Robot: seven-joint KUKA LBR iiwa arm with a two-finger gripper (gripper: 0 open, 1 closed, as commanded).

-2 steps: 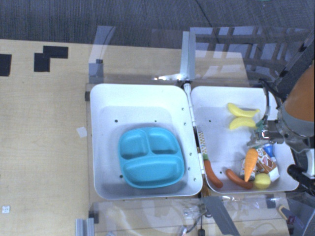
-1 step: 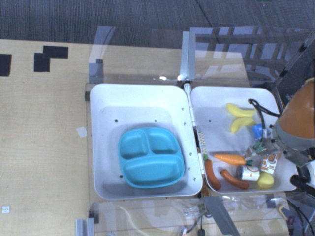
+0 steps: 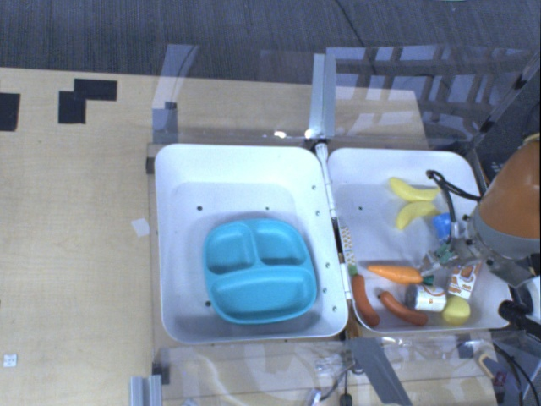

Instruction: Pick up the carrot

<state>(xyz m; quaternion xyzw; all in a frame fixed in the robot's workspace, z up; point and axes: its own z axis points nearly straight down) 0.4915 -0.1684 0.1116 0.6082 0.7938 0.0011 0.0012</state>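
The carrot point(image 3: 393, 272) is orange with a green tip and lies flat in the lower middle of the right bin point(image 3: 372, 176), pointing left to right. My gripper point(image 3: 442, 259) hangs low over the bin just to the right of the carrot's green end, under the grey arm and its orange band point(image 3: 514, 200). The gripper's tip is small and cluttered against the objects below it, and nothing is visibly lifted.
Around the carrot lie two reddish sausages point(image 3: 364, 299) point(image 3: 402, 308), a small white can point(image 3: 429, 299), a yellow lemon point(image 3: 456, 311), a little carton point(image 3: 464, 282), a blue object point(image 3: 442, 224) and two bananas point(image 3: 412, 201). The left bin point(image 3: 177, 184) holds a blue divided plate point(image 3: 258, 269).
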